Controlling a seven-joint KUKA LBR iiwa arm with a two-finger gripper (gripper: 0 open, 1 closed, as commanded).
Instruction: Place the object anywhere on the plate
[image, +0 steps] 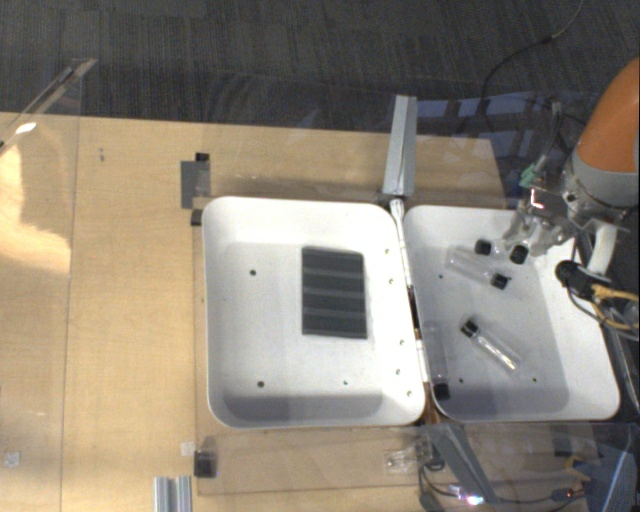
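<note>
Two white bins side by side: left bin (230, 330), right bin (570, 370). One dark ribbed plate (334, 292), lying flat in the middle of the left bin, nothing on it.

Two clear vials in the right bin, both off the plate. First vial (472, 265) at about 11 o'clock from that bin's middle, lying on its side with a black cap toward 4 o'clock. Second vial (494, 347) at about 7 o'clock from the middle, also on its side, black cap toward 10 o'clock. Well apart from each other, and both parted from the plate by the bins' walls.

One arm (612, 140), grey and orange, cut off by the frame at 2 o'clock. One gripper (512, 248) low over the right bin at 12 o'clock from its middle, just beside the first vial.

Hard to make out: glassy vial bodies nearly lost against the white floor; small black parts near the gripper not cleanly separable from a vial cap. Cannot tell whether the jaws stand spread or pressed together, nor whether anything sits between them.
</note>
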